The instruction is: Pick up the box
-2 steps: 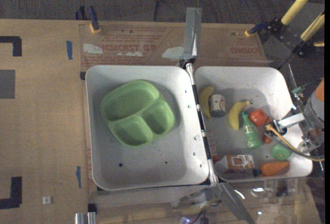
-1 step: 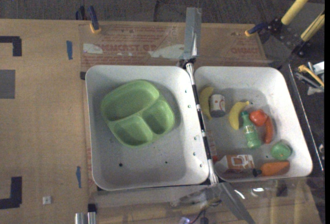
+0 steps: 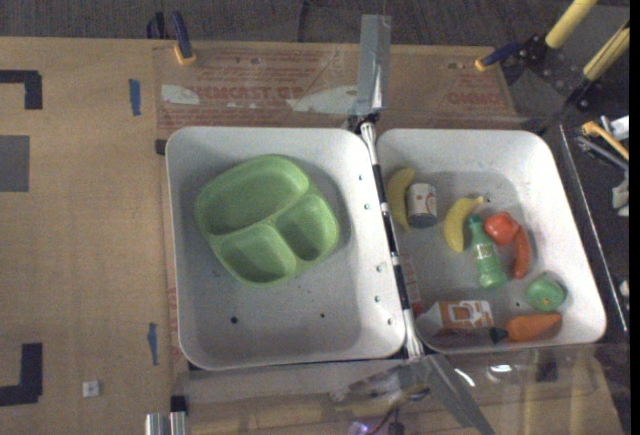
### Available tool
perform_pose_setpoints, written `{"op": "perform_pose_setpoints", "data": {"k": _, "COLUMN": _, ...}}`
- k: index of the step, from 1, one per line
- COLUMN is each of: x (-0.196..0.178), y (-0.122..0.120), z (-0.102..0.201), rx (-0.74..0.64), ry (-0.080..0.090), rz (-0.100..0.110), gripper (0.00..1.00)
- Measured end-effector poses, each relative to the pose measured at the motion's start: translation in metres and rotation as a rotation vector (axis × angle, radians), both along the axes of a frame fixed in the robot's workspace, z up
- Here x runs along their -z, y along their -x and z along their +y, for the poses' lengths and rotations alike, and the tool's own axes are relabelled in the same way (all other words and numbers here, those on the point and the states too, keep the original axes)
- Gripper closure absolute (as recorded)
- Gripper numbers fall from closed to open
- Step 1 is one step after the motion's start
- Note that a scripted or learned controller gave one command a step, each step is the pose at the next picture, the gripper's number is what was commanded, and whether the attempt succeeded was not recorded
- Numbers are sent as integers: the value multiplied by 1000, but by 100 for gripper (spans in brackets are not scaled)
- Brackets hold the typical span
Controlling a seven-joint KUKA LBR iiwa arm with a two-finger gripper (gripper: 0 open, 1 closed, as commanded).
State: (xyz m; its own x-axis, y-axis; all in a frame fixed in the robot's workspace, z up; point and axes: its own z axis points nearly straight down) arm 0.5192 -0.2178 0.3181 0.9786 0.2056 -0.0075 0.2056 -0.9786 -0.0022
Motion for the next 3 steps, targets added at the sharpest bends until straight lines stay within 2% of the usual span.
{"op": "perform_pose_setpoints", "data": {"k": 1, "x": -114, "y": -75, "z": -4, "rx": -55, "ry": 0, "rz": -5, "gripper": 100}}
{"op": "perform_pose_setpoints", "data": {"k": 2, "x": -115, "y": -136, "z": -3, "rx": -34, "ry": 0, "rz": -4, "gripper": 100}}
{"op": "perform_pose_setpoints", "data": {"k": 3, "x": -115, "y": -136, "z": -3, "rx": -34, "ry": 0, "rz": -4, "gripper": 0}}
